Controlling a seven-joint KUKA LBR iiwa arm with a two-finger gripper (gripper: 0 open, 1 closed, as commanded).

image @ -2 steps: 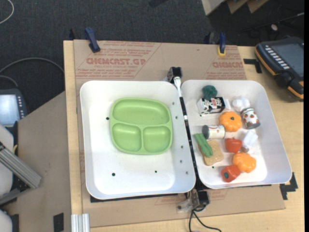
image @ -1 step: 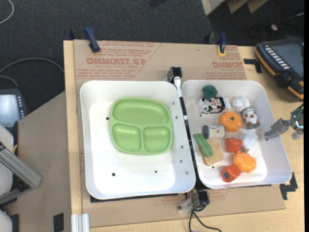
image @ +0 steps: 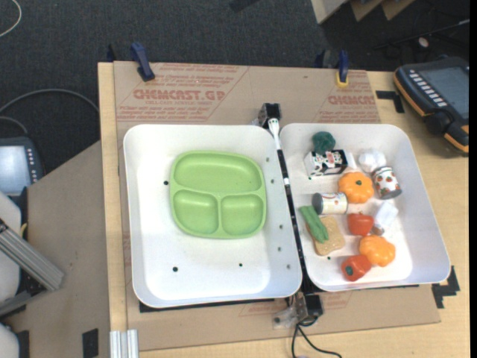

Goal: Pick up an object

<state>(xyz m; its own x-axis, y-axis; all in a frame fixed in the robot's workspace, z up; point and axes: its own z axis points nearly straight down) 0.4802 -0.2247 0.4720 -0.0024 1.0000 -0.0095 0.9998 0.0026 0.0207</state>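
- A brown board printed with red lettering covers the bench and lies under both bins.
- A blue clamp grips the board's far left edge, and a yellow and blue clamp grips its far right edge.
- A black and orange handheld pendant lies at the far right, off the board.
- A black cable trails off the board's near edge.
- Dark carpet covers the floor beyond the bench.
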